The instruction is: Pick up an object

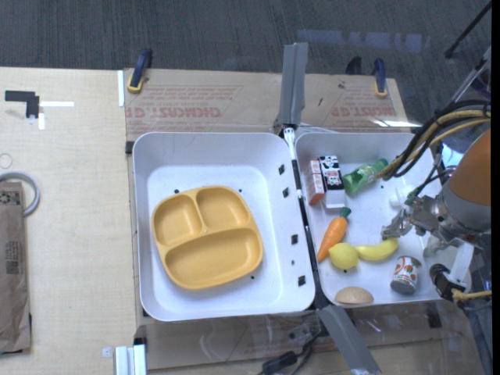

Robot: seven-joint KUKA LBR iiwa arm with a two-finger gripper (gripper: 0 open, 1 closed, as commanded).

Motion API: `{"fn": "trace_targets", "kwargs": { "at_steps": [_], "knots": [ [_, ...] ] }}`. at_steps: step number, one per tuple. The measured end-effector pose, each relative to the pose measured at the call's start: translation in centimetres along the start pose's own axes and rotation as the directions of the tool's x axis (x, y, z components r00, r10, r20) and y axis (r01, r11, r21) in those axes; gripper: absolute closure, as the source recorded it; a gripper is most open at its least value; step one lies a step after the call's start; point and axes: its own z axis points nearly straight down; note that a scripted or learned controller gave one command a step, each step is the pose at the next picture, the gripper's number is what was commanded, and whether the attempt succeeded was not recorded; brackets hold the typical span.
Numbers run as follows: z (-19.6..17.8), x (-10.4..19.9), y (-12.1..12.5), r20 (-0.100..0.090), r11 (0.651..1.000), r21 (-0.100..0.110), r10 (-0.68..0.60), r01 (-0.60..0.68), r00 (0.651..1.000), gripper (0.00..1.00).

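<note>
The gripper point(400, 226) is hovering with its fingers apart and holding nothing just above the banana point(377, 250) in the right bin point(367, 135) (lemon point(343, 256) touching its left end), so descending squarely astride the banana's middle is looking wisest.

Yellow banana point(378, 250) just below-left of the metal-grey gripper point(400, 226), yellow lemon point(343, 256) further left. Orange carrot point(331, 237) w/ green top. Green bottle point(363, 176) up-left. Black-&-white cow-print carton point(330, 173), red-brown box point(315, 182). Red/white can point(405, 275) below. Tan bread roll point(354, 295). Mustard-yellow divided plate point(207, 236) in white left bin point(148, 209).
</note>
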Motion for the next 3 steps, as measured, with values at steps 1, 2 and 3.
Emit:
{"fn": "trace_targets", "kwargs": {
  "at_steps": [1, 2, 3],
  "knots": [
    [0.0, 3.3, 1.1, 0.009, 0.948, -0.003, -0.318, 0.318, 0.948, 0.00],
    [-0.7, 3.1, 1.1, 0.008, 0.949, 0.000, -0.315, 0.315, 0.949, 1.00],
    [-14.2, 10.1, 4.5, 0.011, 0.973, -0.003, -0.231, 0.231, 0.973, 1.00]
  ]
}}
